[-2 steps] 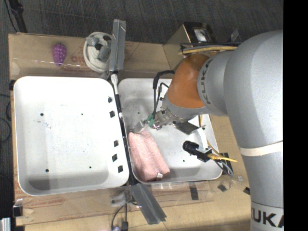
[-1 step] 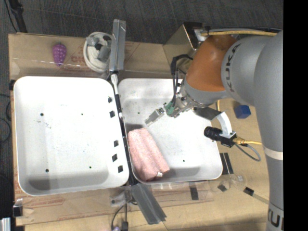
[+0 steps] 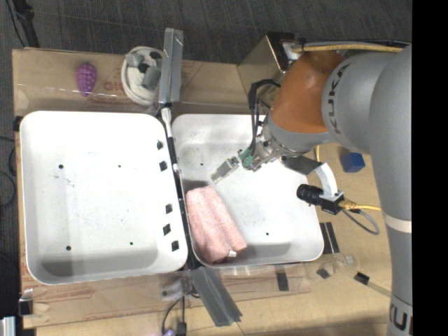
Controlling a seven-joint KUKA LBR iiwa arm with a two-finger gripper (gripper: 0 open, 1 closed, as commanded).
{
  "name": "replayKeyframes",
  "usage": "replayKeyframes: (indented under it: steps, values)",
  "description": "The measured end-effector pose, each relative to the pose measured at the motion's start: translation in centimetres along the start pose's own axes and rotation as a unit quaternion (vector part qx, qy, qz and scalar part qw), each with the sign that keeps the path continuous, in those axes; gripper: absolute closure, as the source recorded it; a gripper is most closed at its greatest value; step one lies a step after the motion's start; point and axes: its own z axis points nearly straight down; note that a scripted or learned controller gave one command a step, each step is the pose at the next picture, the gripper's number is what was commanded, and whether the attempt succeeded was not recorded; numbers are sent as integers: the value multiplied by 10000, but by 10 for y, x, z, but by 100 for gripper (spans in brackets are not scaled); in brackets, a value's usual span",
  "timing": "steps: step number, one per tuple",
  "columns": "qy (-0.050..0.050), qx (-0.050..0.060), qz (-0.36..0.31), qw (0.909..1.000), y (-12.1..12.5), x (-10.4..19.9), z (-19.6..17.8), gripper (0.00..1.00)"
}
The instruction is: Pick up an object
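The arm [image 3: 364, 110] is poised over the right bin [image 3: 294, 215]; the approach is judged under way. A pink rolled cloth [image 3: 212, 222] lies by the bin's left wall. The gripper [image 3: 227, 168], just above it, holds nothing; its opening cannot be told. A descent onto the cloth is called for.

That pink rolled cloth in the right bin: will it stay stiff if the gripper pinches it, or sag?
The pink rolled cloth looks soft and fuzzy, so it probably squashes and droops when pinched. It seems light for its bulk. Lying against the right bin wall, it may unroll rather than slide if the gripper pushes it.
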Motion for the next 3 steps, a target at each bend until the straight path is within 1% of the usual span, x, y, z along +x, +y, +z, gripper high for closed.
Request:
replayKeyframes:
  steps: [1,2,3]
  values:
    - [-1,-10,48,10000,-6,17,80,0]
    - [0,1,131,9999,38,7,81,0]
    - [9,5,-648,9979,-3,25,81,0]
